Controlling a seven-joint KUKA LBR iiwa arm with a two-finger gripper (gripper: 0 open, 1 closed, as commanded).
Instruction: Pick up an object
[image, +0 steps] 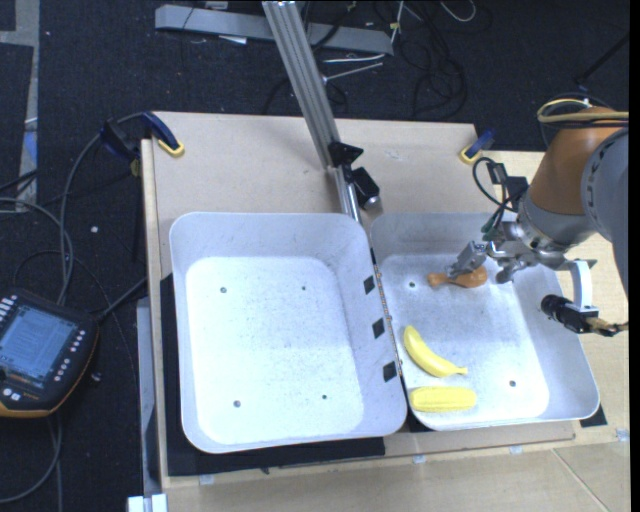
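Right bin — arm reaches in from the right edge, gripper low near the bin's far edge, directly over a small orange-brown object; contact cannot be judged. Banana lies diagonally near the bin's left edge; a yellow corn-like piece sits just beside it at the near-left corner. Left bin adjoins — clips along the shared edge.

Grey arm reaching in from right, wrist angled down, end effector lowered
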